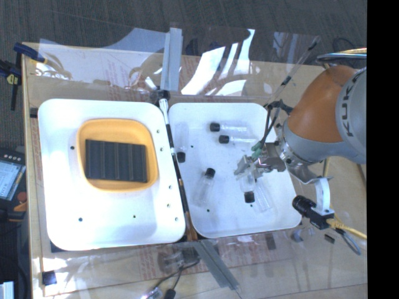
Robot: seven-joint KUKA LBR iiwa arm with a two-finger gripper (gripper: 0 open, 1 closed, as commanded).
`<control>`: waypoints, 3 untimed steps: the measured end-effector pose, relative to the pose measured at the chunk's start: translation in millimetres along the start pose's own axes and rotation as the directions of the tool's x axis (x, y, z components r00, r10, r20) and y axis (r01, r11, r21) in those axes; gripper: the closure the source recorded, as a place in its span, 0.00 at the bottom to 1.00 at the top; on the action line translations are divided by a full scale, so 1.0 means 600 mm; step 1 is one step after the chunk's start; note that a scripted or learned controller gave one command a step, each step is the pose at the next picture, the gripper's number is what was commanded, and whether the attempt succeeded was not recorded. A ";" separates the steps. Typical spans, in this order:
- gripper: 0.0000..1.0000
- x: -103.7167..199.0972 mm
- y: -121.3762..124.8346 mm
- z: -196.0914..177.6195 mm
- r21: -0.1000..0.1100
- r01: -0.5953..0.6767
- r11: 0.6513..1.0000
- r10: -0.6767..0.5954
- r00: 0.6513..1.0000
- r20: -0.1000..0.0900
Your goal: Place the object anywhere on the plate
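A yellow plate with a dark ridged middle lies in the left white bin. Several clear vials with black caps lie in the right white bin. Two vials lie near the back, one vial lies left of centre, and one vial lies toward the front right. My gripper hangs low over the right bin's right half, just above and behind the front-right vial. I see no vial lifted by it.
The grey and orange arm covers the right bin's right edge. A small black piece sits by the wall between the bins. Clear plastic sheeting and a metal bracket stand behind the bins.
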State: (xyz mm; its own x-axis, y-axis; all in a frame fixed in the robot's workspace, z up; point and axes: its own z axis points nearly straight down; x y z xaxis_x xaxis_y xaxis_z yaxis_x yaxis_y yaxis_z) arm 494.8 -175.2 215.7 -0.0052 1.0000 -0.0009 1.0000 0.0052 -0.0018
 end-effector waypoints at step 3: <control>1.00 0.236 0.120 -0.007 -0.002 0.659 0.752 -0.659 0.752 0.001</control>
State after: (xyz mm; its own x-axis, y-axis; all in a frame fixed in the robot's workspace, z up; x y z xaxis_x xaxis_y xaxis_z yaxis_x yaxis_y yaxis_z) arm 566.3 -33.1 219.9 -0.6632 0.7484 -0.0006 0.7484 0.6632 -0.0001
